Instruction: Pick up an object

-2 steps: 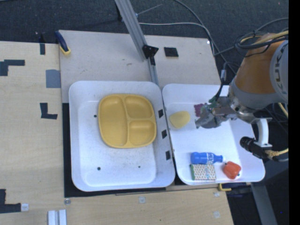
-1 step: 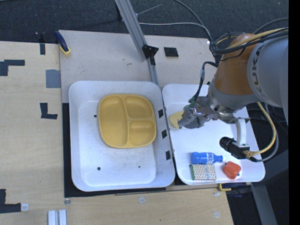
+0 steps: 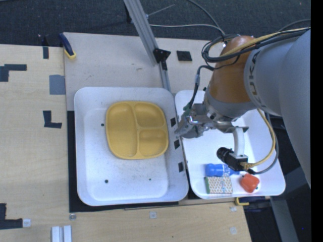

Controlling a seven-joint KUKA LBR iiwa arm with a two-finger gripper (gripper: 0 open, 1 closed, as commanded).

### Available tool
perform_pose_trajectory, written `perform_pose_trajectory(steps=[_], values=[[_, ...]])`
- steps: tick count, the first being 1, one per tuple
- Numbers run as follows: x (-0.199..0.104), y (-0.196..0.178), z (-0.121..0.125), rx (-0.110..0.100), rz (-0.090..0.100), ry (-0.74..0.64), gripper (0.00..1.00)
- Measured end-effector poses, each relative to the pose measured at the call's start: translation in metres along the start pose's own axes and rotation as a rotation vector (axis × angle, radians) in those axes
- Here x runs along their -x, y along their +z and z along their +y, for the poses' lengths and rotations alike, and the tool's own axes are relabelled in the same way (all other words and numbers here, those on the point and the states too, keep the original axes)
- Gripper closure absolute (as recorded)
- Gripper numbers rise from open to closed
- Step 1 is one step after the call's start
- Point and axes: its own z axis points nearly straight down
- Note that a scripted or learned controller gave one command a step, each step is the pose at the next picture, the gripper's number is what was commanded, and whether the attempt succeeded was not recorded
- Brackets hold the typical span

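A yellow divided plate (image 3: 137,129) lies in the left bin (image 3: 91,185). In the right bin (image 3: 267,183), near its front edge, sit a blue object (image 3: 216,170), a pale patterned block (image 3: 219,185) and an orange-red object (image 3: 249,182). My gripper (image 3: 191,126) hangs over the right bin's left rim, beside the plate's right edge. The wrist hides its fingertips. Nothing shows between them.
A slanted metal pole (image 3: 144,24) crosses the bench behind the bins. The grey arm (image 3: 282,74) covers the back of the right bin. Black tape marks (image 3: 50,119) dot the wooden bench at the left.
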Motion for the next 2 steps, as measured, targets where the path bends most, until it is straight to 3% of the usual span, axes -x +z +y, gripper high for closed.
perform_pose_trajectory(steps=[2], values=[[-0.098, -0.003, 0.022, 0.001, 0.000, -0.001, 1.00]])
